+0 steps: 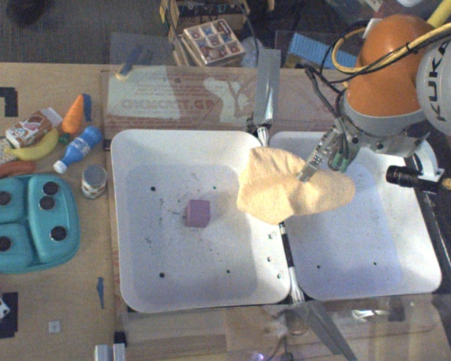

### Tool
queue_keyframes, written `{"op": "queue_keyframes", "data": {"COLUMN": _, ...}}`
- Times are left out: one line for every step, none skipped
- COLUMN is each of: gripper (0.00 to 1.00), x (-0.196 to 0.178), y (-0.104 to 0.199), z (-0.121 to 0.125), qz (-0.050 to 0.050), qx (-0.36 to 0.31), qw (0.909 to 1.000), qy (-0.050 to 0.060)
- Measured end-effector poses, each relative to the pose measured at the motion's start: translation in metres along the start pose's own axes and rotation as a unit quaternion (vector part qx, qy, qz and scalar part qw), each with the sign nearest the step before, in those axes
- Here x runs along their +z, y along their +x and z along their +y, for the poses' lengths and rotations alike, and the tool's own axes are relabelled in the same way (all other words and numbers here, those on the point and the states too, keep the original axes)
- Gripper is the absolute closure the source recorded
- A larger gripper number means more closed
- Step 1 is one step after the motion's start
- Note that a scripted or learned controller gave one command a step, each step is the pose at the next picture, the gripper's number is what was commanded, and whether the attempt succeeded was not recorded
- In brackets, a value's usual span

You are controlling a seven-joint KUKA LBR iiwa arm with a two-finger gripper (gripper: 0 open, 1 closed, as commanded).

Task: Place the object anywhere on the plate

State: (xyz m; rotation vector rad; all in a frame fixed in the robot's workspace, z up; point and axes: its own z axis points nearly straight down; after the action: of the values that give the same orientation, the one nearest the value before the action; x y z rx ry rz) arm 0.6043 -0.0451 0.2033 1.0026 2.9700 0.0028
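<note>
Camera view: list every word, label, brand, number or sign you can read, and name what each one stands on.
"KU", cut off by the frame edge: on the arm's grey housing.
Faint large lettering on the clear panel behind the bins: too washed out to read.
Label on the small packet left of the bins: too blurred.
Label on the blue bottle: too small.

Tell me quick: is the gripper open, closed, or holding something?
Gripper: over the yellow cloth at the bins' divide; open or closed cannot be told.
</note>
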Motion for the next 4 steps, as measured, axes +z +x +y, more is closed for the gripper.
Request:
{"op": "queue_keyframes", "data": {"gripper": 1.0, "x": -0.003, "y": 0.053, "z": 0.045, "qz": 0.003, "qx": -0.061, "qw": 0.9982, "qy": 0.001}}
{"op": "queue_keyframes", "data": {"gripper": 1.0, "x": -0.01, "y": -0.011, "z": -0.012, "qz": -0.001, "qx": -0.144, "qw": 0.9896, "qy": -0.001}}
{"op": "queue_keyframes", "data": {"gripper": 1.0, "x": -0.106, "y": 0.01, "z": 0.003, "qz": 0.0, "qx": -0.177, "qw": 0.9842, "qy": 0.0}}
{"op": "queue_keyframes", "data": {"gripper": 1.0, "x": -0.005, "y": 0.03, "z": 0.064, "qz": 0.002, "qx": -0.187, "qw": 0.9824, "qy": 0.0}}
